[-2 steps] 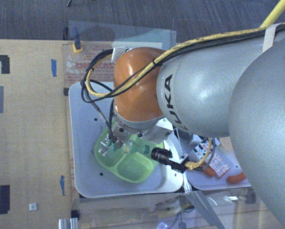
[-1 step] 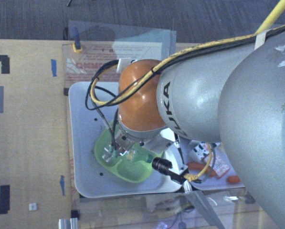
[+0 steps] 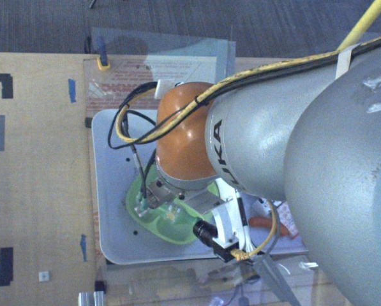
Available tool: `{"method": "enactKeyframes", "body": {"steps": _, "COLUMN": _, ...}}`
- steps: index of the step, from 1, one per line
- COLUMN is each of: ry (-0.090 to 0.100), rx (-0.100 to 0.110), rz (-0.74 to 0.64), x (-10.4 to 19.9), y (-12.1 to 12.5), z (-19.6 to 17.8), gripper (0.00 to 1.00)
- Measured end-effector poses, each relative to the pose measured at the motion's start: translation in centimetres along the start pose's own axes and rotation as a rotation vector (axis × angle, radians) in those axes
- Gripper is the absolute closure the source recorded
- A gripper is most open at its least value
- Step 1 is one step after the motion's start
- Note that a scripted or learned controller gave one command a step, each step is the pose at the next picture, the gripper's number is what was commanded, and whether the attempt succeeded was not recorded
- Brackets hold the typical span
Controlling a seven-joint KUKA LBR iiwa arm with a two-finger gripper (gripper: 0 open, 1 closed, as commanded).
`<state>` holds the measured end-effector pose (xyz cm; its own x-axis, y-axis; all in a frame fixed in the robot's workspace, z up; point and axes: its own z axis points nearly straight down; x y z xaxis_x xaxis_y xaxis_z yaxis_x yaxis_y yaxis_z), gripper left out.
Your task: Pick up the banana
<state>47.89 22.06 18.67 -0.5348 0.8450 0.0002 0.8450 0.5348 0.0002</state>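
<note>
While the grey arm (image 3: 273,132) with its orange band (image 3: 184,132) spreads across most of the view, one white bin (image 3: 110,171) shows clearly beneath it at centre left. A pale green item (image 3: 171,228) lies in this bin toward its near edge, partly under the wrist; I cannot tell what it is. Farther right, past a white and black fitting on the wrist (image 3: 222,228), a small orange object (image 3: 261,222) peeks out below the arm. The gripper (image 3: 149,201) hangs directly over the left part of the green item, close to it, and whether it is open or closed cannot be told. Where the banana lies relative to the gripper cannot be told either.
</note>
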Motion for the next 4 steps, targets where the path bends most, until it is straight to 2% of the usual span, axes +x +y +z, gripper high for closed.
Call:
{"method": "enactKeyframes", "body": {"steps": 1, "ry": -0.001, "rx": -0.001, "rz": 0.179, "x": -0.7, "y": -0.4, "z": -1.5, "gripper": 1.0}}
{"method": "enactKeyframes", "body": {"steps": 2, "ry": -0.001, "rx": -0.002, "rz": -0.191, "x": -1.0, "y": -0.6, "z": -11.8, "gripper": 1.0}}
{"method": "enactKeyframes", "body": {"steps": 3, "ry": 0.001, "rx": 0.003, "rz": 0.221, "x": -0.6, "y": -0.4, "z": -1.9, "gripper": 1.0}}
{"method": "enactKeyframes", "body": {"steps": 4, "ry": -0.001, "rx": 0.0, "rz": 0.358, "x": -5.3, "y": 6.6, "z": 1.2, "gripper": 1.0}}
